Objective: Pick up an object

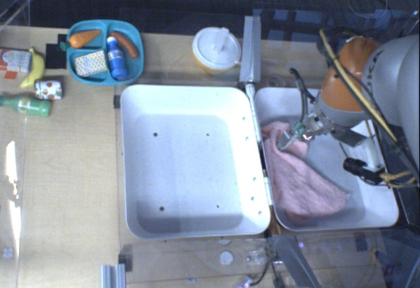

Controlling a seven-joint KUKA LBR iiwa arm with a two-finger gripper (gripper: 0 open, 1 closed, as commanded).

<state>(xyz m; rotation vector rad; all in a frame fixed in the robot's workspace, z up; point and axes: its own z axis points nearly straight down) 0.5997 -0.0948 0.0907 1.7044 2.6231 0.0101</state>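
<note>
A pink cloth (300, 176) lies crumpled along the left side of the right bin (377, 214), stretching from near the top to the bin's lower middle. My gripper (289, 138) reaches in from the right and sits low over the cloth's upper end, its tip at the fabric. The grey arm with its orange band (344, 77) rises behind it at the upper right. The view is too small to show how the fingers stand or whether cloth is between them.
The left bin (131, 149) is a wide white tray beside the right one. On the bench at the upper left stand a blue divided tray (134, 41) with toy food, a white lidded cup (217, 48), a small can, a green bottle and a banana. Cables hang at the right.
</note>
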